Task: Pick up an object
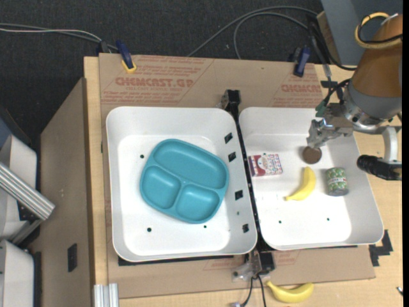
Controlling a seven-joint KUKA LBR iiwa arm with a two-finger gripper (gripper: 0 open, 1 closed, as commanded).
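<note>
Banana [303,185] in right bin [358,232], board [153,82] reading "CHEMCAST"

My 1 arm [377,62] comes in from the upper right, its broad orange band showing above a grey wrist section. From there the arm angles down and to the left, narrowing into a small grey metal hand [317,136] that points downward. The hand hangs low, its tip at about the level of the far right part of the right-hand side of the worktop. A grey rounded collar sits just above the hand, where the wrist joins it.
</note>
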